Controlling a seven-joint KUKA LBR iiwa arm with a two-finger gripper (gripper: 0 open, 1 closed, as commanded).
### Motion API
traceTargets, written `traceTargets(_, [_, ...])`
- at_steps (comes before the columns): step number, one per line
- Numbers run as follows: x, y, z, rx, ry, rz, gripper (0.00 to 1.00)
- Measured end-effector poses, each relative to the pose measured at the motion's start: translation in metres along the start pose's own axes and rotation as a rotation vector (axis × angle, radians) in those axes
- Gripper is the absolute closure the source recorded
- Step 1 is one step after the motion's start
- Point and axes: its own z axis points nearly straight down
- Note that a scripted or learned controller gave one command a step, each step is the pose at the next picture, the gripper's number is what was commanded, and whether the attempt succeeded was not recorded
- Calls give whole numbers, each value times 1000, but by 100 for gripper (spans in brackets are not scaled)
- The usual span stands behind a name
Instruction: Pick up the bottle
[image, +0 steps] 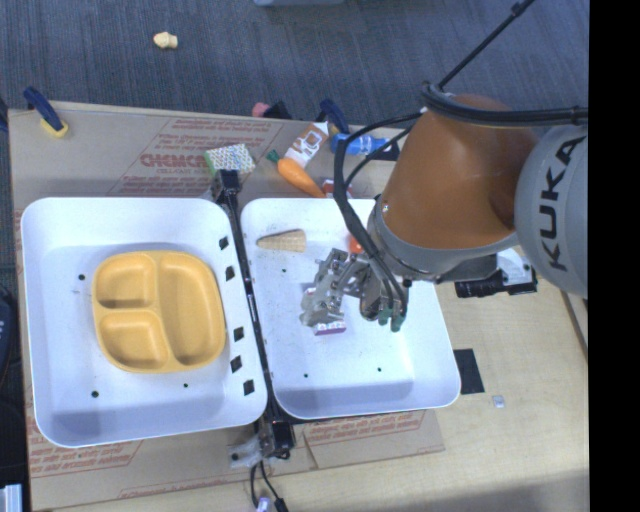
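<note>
My gripper (327, 298) hangs low over the middle of the right white bin (425, 375), below the arm's orange band (460, 180). Just under it lies a small pink and white thing (331, 328), too small to identify. Behind the bins, a small white bottle with an orange label (307, 145) lies on the cardboard. It is well apart from the gripper. A bit of orange (353, 243) peeks out beside the wrist.
A tan cone (282, 240) lies at the back of the right bin. The left bin (50, 400) holds a yellow divided plate (158, 310). An orange carrot (299, 177), a blue item (364, 145) and a patterned block (229, 158) lie behind the bins.
</note>
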Motion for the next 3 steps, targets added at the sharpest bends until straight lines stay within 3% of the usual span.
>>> traceTargets(1, [11,27,111,1,7,-90,100])
traceTargets(2, [20,58,110,-1,3,-485,100])
traceTargets(3, [11,51,54,0,1,-466,100])
